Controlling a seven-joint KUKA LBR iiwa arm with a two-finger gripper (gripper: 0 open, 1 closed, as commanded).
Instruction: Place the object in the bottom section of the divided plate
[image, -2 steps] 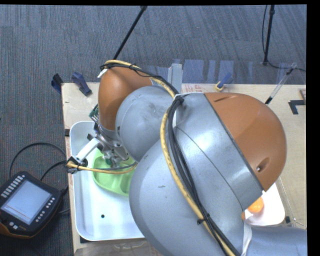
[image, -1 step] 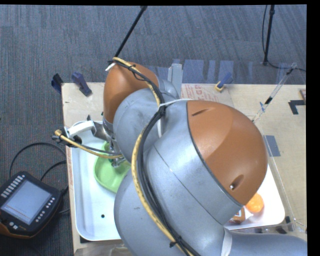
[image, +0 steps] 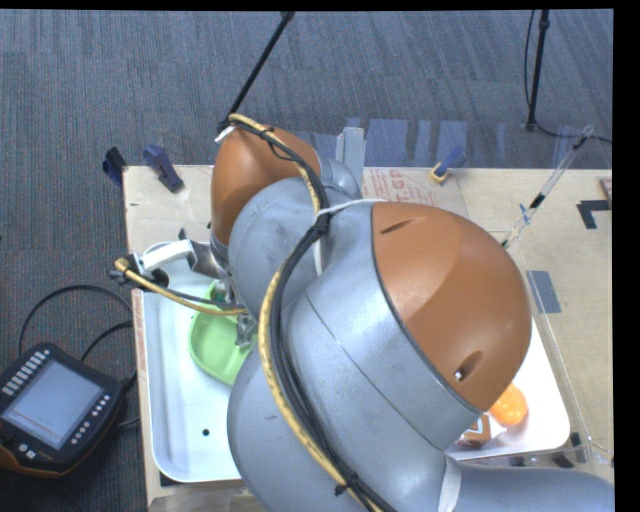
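Since the job ends at the divided plate (image: 212, 345), I start there: it is the pale green dish lying in my left bin (image: 175, 420), and what I can see of it is an arc of rim and a slice of its floor, the rest hidden under my own arm (image: 400, 330). Which section counts as the bottom one I cannot make out from this slice. The object I am meant to set down is not something I can identify; whether anything sits in my gripper (image: 222, 290) I cannot tell, because the wrist and cables cover it where it hangs over the plate's upper edge. I judge the arm is stretched across both bins precisely to bring the tool above that plate.

Outward from there, the left bin's white floor lies bare toward its near corner, so there is room to shift along the near wall. Its far rim sits just beside the wrist housing, and a yellow cable (image: 175, 292) loops low across it, which could snag. In the right bin (image: 555, 400) an orange ball (image: 509, 406) rests near the front wall with a small brown item (image: 474, 432) beside it, well apart from the plate. A teach pendant (image: 50, 405) lies on the carpet.
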